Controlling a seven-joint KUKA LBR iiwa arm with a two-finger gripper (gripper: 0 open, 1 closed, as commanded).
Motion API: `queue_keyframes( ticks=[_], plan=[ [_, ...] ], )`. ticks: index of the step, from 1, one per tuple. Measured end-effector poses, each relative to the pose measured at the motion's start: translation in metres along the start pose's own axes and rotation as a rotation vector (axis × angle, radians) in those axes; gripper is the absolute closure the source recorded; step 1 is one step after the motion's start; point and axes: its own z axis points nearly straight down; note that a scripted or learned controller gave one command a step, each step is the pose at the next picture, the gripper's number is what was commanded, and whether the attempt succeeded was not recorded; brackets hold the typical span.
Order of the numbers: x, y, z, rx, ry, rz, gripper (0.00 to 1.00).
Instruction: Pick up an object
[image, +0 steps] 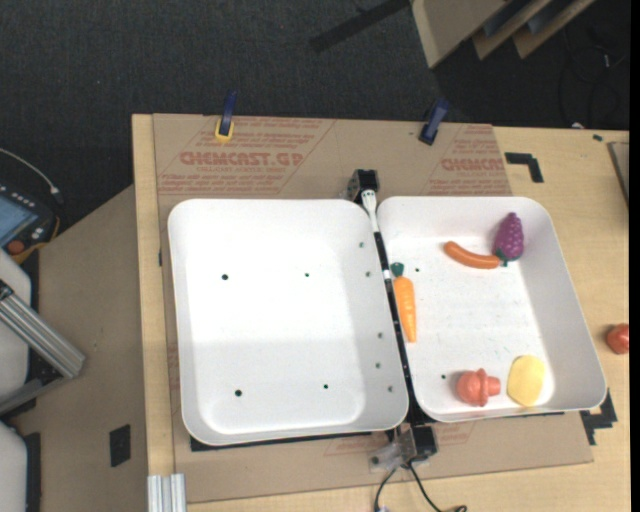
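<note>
The right bin (560, 300) holds several toy foods. An orange carrot (404, 306) with a green top lies along the bin's left wall. A purple bunch of grapes (509, 236) sits at the far right corner, with an orange sausage-shaped piece (471, 256) just to its left. Near the front edge a red-orange piece (477, 386) lies beside a yellow lemon (526, 380).
The left bin (200, 330) sits beside the right one on a brown cardboard sheet (300, 150). Two clamps (226, 118) hold the sheet's far edge. A small orange object (617, 339) lies at the right, outside the bins. Metal framing (30, 320) stands at the left.
</note>
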Motion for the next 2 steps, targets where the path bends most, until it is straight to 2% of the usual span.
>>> queue_keyframes(
  ticks=[1,2],
  plan=[
    [0.084,0.001,-0.019,0.010,0.005,-0.003,0.00],
    [0.095,0.000,-0.018,0.017,0.004,0.005,0.00]
  ],
)
